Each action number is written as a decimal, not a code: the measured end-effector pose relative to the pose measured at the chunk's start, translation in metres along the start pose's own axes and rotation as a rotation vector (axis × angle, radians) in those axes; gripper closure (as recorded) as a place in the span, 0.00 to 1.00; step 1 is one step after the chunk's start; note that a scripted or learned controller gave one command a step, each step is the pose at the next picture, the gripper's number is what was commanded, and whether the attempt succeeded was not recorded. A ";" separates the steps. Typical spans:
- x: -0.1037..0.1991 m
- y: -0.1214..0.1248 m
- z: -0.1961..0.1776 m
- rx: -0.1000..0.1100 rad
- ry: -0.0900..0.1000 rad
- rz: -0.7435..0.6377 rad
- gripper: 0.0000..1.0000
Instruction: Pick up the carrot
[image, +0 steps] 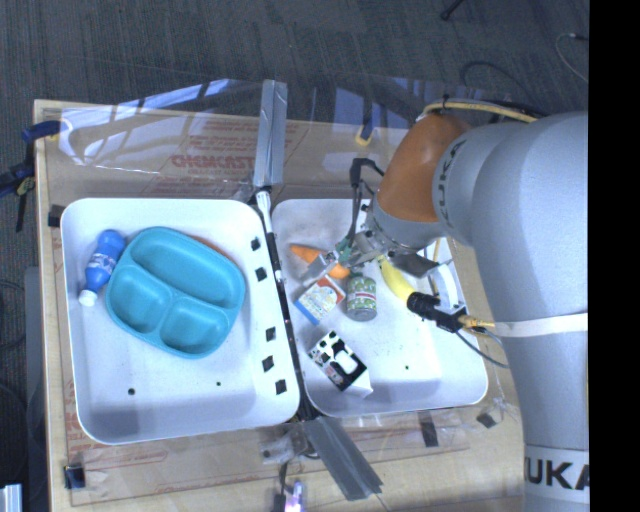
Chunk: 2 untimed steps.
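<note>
The carrot (304, 255) is a small orange piece lying in the upper left part of the right bin (420, 375), close to the divider. My gripper (350, 256) reaches down from the right, with its tip just to the right of the carrot and low over the bin floor. Another orange patch (340, 269) shows right under the tip. I cannot tell whether that patch is part of the carrot or whether anything is gripped. The arm's orange band (415, 180) and grey body cover the bin's upper right corner.
Beside the gripper lie a small carton (322, 298), a green-labelled can (361, 297) and a yellow banana (397, 280). A black-and-white box (338, 362) sits nearer the front. The left bin (150, 400) holds a blue divided plate (178, 290) and a blue bottle (100, 262).
</note>
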<state>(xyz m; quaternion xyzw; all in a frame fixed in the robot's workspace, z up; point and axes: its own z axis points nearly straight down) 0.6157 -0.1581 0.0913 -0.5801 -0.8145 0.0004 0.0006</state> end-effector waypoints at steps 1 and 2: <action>0.000 0.001 -0.010 0.000 0.000 -0.004 1.00; 0.051 0.018 -0.101 -0.002 -0.001 -0.051 1.00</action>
